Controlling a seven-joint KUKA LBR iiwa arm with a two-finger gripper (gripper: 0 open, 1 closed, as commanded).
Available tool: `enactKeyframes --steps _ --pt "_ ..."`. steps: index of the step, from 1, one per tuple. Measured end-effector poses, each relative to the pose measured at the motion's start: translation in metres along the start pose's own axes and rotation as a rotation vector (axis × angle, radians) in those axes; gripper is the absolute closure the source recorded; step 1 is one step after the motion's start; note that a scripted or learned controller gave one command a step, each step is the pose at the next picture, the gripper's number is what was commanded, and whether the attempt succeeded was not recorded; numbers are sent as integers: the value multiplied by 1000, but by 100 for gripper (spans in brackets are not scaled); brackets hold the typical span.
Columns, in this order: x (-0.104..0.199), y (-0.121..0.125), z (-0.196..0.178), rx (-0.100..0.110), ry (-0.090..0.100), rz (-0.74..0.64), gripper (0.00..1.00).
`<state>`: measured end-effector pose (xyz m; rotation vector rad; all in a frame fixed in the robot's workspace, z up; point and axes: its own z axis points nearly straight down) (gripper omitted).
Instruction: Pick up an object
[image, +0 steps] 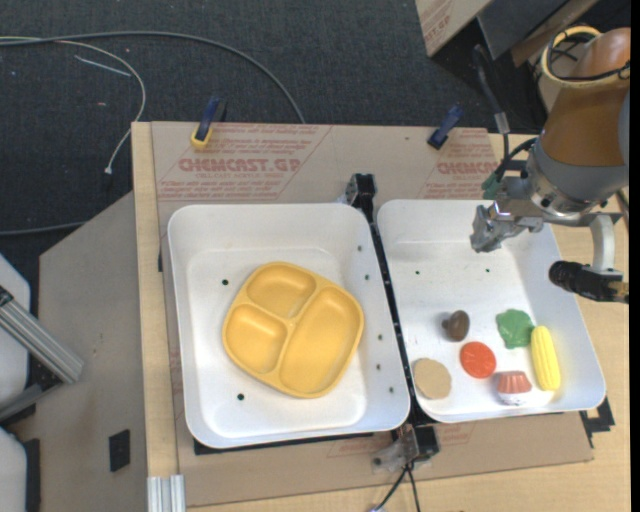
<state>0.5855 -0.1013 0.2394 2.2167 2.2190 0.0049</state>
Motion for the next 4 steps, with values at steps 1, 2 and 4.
enactKeyframes --steps 1,2,4 --pt "0 1 0 3 1 0 100" --pt "56 -16 -5 9 4 -3 100" --pt "153 -63 -11 11 3 -2 100"
